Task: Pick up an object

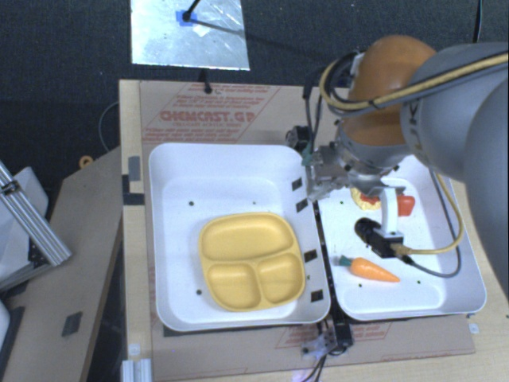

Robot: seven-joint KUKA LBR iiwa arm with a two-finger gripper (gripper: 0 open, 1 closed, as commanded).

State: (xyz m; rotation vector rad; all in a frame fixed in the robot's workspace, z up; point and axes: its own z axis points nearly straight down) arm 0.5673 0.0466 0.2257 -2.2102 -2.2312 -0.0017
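- Jaws of the gripper: I cannot tell if they are released or clenched, because the wrist covers them from above.
- No object shows in the gripper's grasp.
- The gripper is over the far left corner of the right bin, just beside the wall that it shares with the left bin.
- The grey arm comes in from the right side, above the right bin.
- An orange carrot lies flat in the near part of the right bin, its green end pointing to the left bin. It is apart from the gripper.
- A red piece lies in the far part of the same bin, near the arm.
- A small yellow and red thing lies close under the wrist and is partly hidden, so I cannot tell what it is.
- A yellow plate with three compartments lies flat in the near part of the left bin.
- Both bins rest on a brown board with red letters.
- Behind the board lies a shiny silver sheet.
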